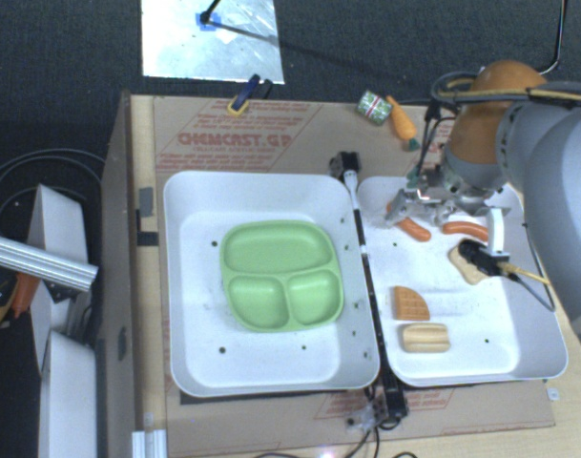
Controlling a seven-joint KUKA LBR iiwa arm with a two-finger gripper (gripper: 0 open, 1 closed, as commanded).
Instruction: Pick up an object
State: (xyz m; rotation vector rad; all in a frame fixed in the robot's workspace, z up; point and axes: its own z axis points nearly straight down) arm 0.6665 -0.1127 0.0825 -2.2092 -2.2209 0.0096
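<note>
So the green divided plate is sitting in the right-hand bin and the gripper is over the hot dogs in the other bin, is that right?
Not quite. The camera view shows the green divided plate in the left bin, not the right one. The gripper is over the right bin, just above the two hot dogs, which lie there with the other food pieces.

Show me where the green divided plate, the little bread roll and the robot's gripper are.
green divided plate (280, 275), camera view, on its central ridge.
bread roll (425, 337), camera view, middle of its top.
gripper (411, 210), camera view, between its fingertips, above the sausage (415, 230).
</note>
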